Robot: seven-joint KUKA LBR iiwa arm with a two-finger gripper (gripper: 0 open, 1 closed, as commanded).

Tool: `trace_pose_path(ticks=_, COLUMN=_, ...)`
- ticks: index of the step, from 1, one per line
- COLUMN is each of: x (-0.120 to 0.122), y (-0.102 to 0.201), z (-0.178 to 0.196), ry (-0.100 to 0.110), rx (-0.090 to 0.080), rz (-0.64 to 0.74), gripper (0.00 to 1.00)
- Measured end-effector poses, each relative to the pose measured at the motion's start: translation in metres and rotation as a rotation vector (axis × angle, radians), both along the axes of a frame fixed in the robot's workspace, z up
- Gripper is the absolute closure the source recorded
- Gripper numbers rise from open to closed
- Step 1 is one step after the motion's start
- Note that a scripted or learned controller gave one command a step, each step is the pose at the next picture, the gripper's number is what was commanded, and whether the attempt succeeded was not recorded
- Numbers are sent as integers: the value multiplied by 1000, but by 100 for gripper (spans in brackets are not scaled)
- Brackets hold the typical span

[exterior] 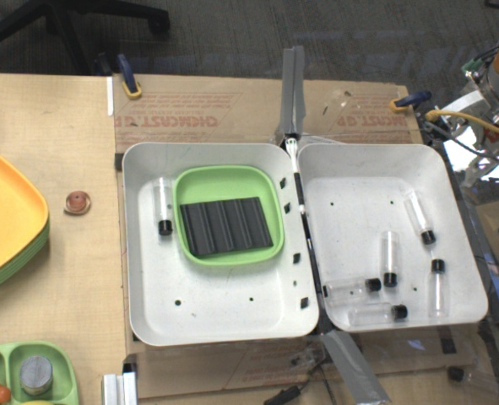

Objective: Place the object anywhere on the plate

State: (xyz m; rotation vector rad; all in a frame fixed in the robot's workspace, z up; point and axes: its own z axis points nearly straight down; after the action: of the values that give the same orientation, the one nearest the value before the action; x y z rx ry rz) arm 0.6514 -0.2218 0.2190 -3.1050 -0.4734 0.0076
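Green plate (229, 183) bearing a dark ridged block (230, 226), well apart from gripper (491, 83); grip state can't be told.

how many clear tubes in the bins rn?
6. One tube in the left bin, beside the green plate. Five in the right bin.

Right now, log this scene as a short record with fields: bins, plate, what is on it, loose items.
bins: two shallow white bins, left bin and right bin, side by side
plate: green square plastic plate in the left bin
on plate: dark grey ribbed rectangular block
left bin loose item: one clear plastic tube with black cap, beside the plate
right bin loose items: five clear black-capped tubes
robot arm: grey arm at the upper right edge
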Motion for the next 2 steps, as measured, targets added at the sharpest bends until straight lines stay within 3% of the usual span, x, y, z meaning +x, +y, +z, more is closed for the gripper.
trace_pose_path(ticks=1, x=0, y=0, z=4, ry=1, rx=0, rz=-98, gripper=0)
trace_pose_path(ticks=2, x=-11, y=-1, z=10, ry=-1, rx=0, rz=-103, gripper=0)
